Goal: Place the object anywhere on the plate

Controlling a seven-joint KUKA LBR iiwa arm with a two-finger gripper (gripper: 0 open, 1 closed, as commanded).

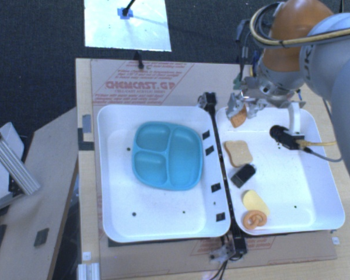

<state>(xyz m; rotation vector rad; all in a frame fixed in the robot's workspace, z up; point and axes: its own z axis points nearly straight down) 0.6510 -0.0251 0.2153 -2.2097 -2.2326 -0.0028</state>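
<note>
Two white bins side by side on the table (58,156). Left bin (122,214) carries a blue divided plate (166,156), three compartments, lying flat near the bin's middle, nothing on it. Right bin (315,197) carries the loose items: a tan slice of toast (238,152) near the divider, a small black block (242,175) just below it, a yellow piece (254,200) further toward the near edge, and an orange curled pretzel-like piece (255,219) touching the yellow one at the bin's front corner. Arm reaches in from the right, orange band above the wrist, with the gripper (239,114) low over the far left corner of the right bin. A small orange-brown object (238,119) sits between the gripper's fingers, so the gripper appears clamped on it; whether the object is lifted or touching the bin floor, cannot tell. Object is well apart from the plate, on the other side of the divider between bins. A black cable connector (283,136) hangs beside the wrist, over the right bin.
</note>
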